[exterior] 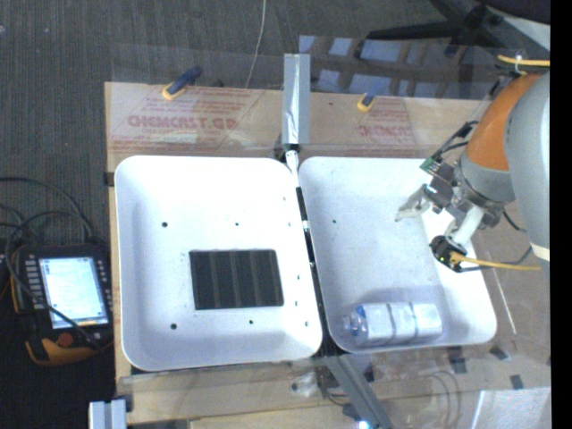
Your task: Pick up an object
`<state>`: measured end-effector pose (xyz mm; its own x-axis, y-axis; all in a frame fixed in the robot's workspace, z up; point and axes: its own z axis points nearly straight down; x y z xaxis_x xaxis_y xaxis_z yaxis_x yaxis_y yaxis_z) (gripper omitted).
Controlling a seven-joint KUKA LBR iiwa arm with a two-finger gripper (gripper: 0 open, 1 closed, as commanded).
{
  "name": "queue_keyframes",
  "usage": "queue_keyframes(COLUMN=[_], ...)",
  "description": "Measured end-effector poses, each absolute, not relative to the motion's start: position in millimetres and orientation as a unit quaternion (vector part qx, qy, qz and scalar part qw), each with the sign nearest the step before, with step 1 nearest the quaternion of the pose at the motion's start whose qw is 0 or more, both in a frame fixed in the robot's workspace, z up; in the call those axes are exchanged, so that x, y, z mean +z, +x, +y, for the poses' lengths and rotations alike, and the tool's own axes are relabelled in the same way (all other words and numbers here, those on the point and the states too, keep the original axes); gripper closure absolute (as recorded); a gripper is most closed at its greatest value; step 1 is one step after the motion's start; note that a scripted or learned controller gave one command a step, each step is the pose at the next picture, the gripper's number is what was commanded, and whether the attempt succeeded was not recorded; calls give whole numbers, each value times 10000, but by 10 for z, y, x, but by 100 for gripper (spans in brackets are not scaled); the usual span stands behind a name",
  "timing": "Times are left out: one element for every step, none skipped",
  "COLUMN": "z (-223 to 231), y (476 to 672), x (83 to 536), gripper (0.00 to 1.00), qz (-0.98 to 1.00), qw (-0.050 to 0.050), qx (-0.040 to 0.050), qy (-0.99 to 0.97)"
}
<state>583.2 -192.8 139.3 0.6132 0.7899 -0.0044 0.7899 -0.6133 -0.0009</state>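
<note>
Hovering over right bin (465, 324) far edge: gripper (427, 202), jaw state can't tell. Clear plastic bottle (395, 321) lies on its side at near edge, well apart. Dark grille (237, 278) in left bin (143, 204).

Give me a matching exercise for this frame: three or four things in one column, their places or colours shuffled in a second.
Things:
1. dark ribbed pad
2. plastic bottle
3. gripper
4. orange band

Places:
A. lying at the right bin's near edge
B. above the wrist, at the view's right
C. flat in the left bin
D. over the right bin's right part

Pairs: 1-C, 2-A, 3-D, 4-B
</note>
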Motion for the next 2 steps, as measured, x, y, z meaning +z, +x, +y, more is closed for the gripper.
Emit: queue_keyframes(z=[-1887, -1984], y=[6264, 5896], x=[1020, 1846], gripper=[0, 0], qz=[4433, 3475], qw=[9, 7], qx=[-23, -22], qy=[8964, 9377])
